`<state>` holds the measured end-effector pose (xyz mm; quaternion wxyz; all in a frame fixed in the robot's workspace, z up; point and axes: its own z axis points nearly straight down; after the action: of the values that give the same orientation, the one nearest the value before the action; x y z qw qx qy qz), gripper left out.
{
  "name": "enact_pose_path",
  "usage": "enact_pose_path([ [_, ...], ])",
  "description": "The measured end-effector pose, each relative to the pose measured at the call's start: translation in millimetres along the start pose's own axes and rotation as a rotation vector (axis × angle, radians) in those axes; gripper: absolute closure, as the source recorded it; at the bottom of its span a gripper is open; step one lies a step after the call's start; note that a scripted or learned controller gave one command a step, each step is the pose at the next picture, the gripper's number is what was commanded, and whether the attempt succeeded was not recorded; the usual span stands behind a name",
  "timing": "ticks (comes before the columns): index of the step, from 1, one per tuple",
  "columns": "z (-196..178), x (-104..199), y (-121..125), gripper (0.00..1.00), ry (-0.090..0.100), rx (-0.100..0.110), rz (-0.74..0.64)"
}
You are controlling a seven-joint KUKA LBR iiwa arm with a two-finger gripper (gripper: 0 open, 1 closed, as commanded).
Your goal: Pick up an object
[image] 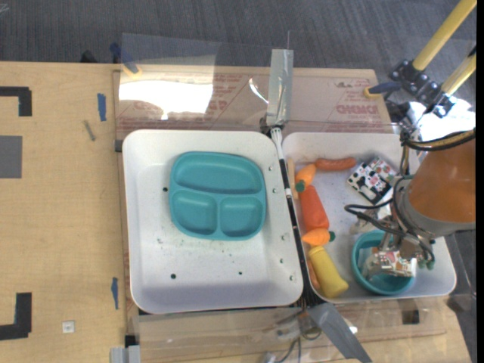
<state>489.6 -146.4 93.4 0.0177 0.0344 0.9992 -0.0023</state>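
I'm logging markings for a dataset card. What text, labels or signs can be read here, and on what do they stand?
Red mirrored print on the clear sheet behind the bins: too blurred to read.
Black-and-white pattern on the small box in the right bin: no legible words.
Nothing else carries readable text.

A single fixed camera is looking down at a slant on the counter (pixel 60 203) from above, standing far enough back to be taking in both white bins, the left bin (pixel 144 225) and the right bin (pixel 442 274), side by side. The arm (pixel 446 184) is entering from the right edge of the view.
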Motion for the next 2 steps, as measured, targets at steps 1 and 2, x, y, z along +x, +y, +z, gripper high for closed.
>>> enact_pose_path([
  [1,-111.7,-81.5,-49.7,0.00,0.019,-0.002,-0.198],
  [2,-25.0,-92.4,-67.7,0.00,0.001,0.003,0.045],
])
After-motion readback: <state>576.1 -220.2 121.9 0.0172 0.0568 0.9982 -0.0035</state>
